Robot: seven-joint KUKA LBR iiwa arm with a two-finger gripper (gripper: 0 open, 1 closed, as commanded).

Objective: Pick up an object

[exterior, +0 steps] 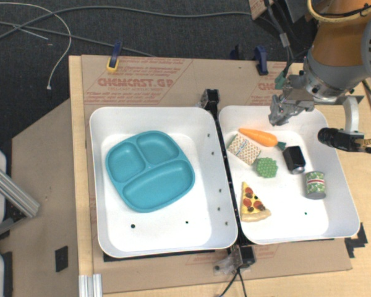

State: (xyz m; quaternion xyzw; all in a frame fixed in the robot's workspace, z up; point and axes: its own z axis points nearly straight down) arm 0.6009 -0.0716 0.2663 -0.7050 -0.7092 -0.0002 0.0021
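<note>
Your gripper (283,117) hangs above the right bin's (340,228) far edge; whether it's open, you can't tell. The toy carrot (258,137) lies just below. The board (136,82) reads "CHEMCAST GP".

— Where does the camera sit?
— Fixed above my tabletop (80,166), looking down at a slant. It stands far enough back to take in both bins whole, the left bin (105,228) and the right bin (340,221), with dark floor (31,73) beyond the far edge.
— And you?
— My arm (340,36) comes in from the upper right corner, near the lens, over the right bin's far rim.
</note>
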